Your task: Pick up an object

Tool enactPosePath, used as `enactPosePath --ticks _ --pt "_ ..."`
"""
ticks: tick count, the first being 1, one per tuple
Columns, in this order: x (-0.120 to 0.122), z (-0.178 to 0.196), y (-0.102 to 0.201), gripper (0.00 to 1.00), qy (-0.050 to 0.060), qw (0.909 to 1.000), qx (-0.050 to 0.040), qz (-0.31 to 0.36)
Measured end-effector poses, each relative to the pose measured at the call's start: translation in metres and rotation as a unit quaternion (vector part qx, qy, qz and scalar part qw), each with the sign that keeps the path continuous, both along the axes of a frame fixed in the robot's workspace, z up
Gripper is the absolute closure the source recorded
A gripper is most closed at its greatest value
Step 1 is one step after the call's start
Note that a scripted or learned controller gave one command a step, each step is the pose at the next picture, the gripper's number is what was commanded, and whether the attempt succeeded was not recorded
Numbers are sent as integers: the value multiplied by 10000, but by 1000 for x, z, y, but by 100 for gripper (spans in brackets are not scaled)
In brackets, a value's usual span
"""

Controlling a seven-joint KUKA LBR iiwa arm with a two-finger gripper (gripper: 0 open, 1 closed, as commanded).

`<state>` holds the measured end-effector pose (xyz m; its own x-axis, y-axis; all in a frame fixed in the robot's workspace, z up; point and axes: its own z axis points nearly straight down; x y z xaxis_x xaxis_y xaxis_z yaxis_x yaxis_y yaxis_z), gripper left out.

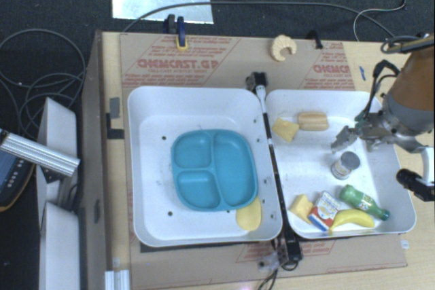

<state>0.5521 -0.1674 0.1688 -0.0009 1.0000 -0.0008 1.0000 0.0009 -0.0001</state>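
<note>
Two white bins side by side on the counter (204, 58). Left bin (146, 166), centre-left of frame: blue divided plate (214, 170) lying flat, a yellow chip-like piece (249, 215) just off its lower right corner. Right bin (380, 105), centre-right: tan bread-roll shape (312, 121) with a yellow wedge (285, 130) touching it at upper left; small silver can (346, 164) upright near the middle; along the lower edge a cluster of yellow block (301, 206), red-and-white carton (324, 209), banana (352, 219) and green bottle (363, 201) on its side, all close or touching. Arm enters from the right edge; claw (353, 134) sits over the right bin, right of the roll and just above the can in frame. Dark finger parts show, one angling down-left, but I cannot tell whether the claw is wide or narrow; nothing visibly between them. No object lifted, so every candidate rests in a bin. Judgement: the can is the nearest target and stands apart from the others, which would suit a clean grasp; the clustered items at the lower edge look harder to separate. A pale croissant-like piece (283, 47) lies outside the bins, upper centre
</note>
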Motion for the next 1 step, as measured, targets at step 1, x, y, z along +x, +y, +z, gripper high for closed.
enactPosePath --ticks 1 --pt "1 -69 -15 0 5 10000 4 1"
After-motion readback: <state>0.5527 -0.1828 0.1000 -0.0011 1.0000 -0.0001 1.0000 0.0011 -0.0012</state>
